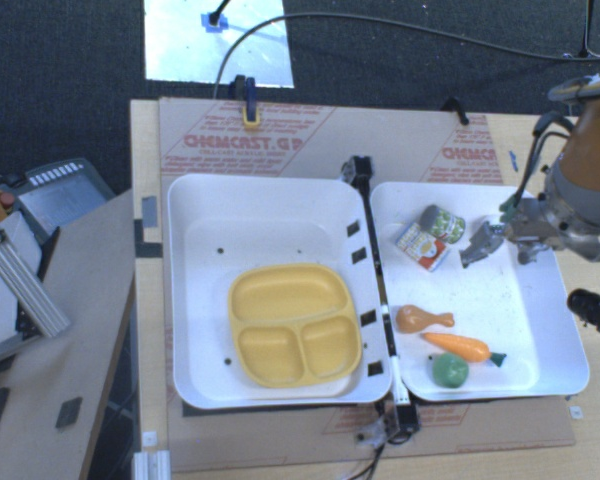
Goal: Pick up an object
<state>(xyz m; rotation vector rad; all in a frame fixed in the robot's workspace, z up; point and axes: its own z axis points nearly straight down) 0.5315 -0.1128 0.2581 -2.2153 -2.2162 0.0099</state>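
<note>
Camera view, looking down at a slant on the bench (280, 133). Two shallow white bins lie side by side, their inner rims touching along a dark seam at the frame's centre.

Left bin (195, 268): holds a yellow divided tray (292, 323) with one long compartment above two smaller ones, lying in the bin's lower half.

Right bin (550, 328): in its upper left part lie a small carton (421, 244) with red and white print and, touching it at upper right, a grey can (442, 223) with a green label; the print on both is too small to read. Lower down, a tan drumstick-shaped toy (425, 318) lies just above an orange carrot (463, 347), whose dark green stub points right. A green round object (449, 370) lies just below the carrot, near the bin's lower rim.

Arm: grey with an orange band, entering at the right edge, where its upper links are cut off by the frame. The gripper (480, 244) reaches leftward over the upper part of the right bin, just right of the can and carton, apart from them. Its fingers read as one grey, blurred shape; whether they are spread or closed cannot be told, and nothing is seen between them.

Upper left of the frame: a shiny metal plate (180, 28) on dark flooring, crossed by a cable.
</note>
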